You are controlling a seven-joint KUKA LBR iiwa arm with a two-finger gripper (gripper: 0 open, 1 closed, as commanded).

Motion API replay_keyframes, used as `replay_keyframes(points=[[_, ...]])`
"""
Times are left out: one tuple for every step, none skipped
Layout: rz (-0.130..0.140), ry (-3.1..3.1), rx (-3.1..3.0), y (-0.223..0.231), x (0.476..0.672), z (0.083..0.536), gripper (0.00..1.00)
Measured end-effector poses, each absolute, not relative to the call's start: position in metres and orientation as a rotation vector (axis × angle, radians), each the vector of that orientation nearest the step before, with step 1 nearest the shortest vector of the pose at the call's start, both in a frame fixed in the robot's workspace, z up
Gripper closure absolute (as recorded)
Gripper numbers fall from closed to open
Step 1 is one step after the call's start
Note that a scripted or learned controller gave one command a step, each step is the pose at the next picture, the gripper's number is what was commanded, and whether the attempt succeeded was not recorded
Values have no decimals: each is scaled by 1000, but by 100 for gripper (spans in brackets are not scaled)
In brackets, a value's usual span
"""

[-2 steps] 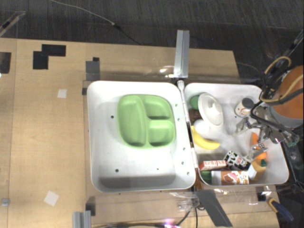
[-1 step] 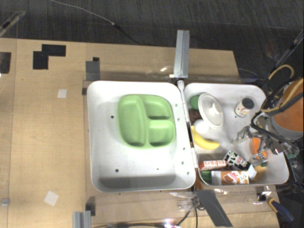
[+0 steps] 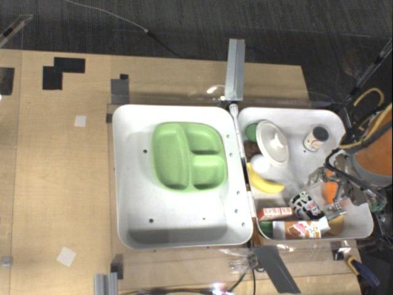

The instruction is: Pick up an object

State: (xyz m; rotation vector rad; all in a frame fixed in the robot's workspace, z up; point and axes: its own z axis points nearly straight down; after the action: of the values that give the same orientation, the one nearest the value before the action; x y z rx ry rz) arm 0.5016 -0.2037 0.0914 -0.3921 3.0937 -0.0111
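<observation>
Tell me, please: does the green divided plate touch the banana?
Apart. The camera view shows the green divided plate in the left bin and the banana in the right bin, with both bin walls between them.

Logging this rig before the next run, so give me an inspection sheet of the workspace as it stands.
Surface: wooden bench bearing two white bins.
Job's things: right bin holds a banana, white cup, bottle, black-and-white item.
Clutter: left bin holds a green divided tray.
Grippers: gripper low over right bin; finger state unclear.
Cables: thin wire across dark floor.
Surroundings: black marks on the bench.
</observation>
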Motion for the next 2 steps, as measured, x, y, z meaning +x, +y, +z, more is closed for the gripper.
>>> replay_keyframes(points=[[-6,3103,-340,-204,501,91,0],[-5,3108,-292,-204,501,91,0]])
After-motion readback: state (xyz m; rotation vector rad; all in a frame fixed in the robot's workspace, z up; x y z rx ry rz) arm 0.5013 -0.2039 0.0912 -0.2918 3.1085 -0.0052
